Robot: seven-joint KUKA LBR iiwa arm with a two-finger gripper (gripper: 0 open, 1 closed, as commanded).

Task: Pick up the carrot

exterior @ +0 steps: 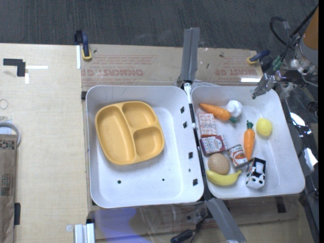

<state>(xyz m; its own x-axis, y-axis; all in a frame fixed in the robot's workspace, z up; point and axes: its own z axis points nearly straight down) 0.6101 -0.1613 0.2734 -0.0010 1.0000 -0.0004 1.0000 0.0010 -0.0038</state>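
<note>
Two white bins [101,151] sit side by side on the desk [40,135]. One carrot [249,142] stands near the lemon [264,127] in the right bin; another [216,111] lies farther back. I cannot tell the hand's [263,87] state above the rim.

The right-hand shallow white bin [283,116] is crowded. The small upright orange carrot with a green top [249,142] has a yellow lemon [264,127] just beside it on the right and a small red-and-white packet [238,156] touching its lower left. A black-and-white toy cow [256,174] stands just below it. Above it, toward the bin's far right corner, the floor is bare. A second, larger orange carrot [216,111] lies tilted at the far side, its green end against a white round object [234,106]. The bin's right strip is open.
</note>
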